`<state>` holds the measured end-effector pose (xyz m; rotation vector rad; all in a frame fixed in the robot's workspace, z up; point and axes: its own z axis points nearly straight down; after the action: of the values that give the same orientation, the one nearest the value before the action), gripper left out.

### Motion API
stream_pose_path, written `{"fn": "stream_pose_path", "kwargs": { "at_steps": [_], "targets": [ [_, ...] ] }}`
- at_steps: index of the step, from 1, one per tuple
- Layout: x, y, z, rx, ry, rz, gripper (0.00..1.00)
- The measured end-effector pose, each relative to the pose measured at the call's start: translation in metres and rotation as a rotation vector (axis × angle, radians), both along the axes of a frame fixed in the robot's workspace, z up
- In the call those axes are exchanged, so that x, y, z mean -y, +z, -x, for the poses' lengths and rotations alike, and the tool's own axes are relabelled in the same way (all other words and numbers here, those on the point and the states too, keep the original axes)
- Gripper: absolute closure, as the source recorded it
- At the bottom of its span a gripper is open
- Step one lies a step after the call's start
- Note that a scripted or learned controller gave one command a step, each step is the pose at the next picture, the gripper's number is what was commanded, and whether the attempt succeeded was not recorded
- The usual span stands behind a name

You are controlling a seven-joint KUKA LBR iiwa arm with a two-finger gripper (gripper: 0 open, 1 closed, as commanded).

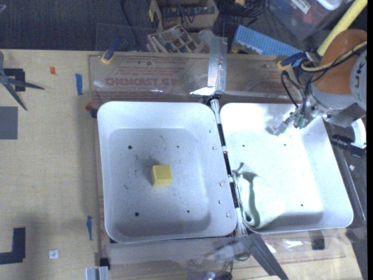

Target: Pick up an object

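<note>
- Looking from above, I see a yellow cube [162, 175] resting near the middle of the left bin [116, 121], in the lower centre of the frame.
- The gripper [278, 126] hangs over the upper part of the right bin [326, 156], at the upper right of the frame, well apart from the cube.
- The picture is too blurred there, so I cannot tell the state of the claw.
- A pale greenish curved object [250, 200] lies along the left side of the right bin.

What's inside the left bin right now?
One yellow block sits near the middle of the left bin, among dark specks on the floor. Nothing covers it.
</note>
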<state>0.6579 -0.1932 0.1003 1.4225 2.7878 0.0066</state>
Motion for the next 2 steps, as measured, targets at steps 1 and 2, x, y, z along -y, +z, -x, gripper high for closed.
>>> {"fn": "stream_pose_path", "kwargs": {
  "at_steps": [1,2],
  "targets": [
    [0.0077,0.0795,-0.0018,-0.005,-0.295,-0.001,1.00],
    [0.0125,0.0866,-0.0097,-0.005,-0.548,-0.004,1.00]
  ]
}}
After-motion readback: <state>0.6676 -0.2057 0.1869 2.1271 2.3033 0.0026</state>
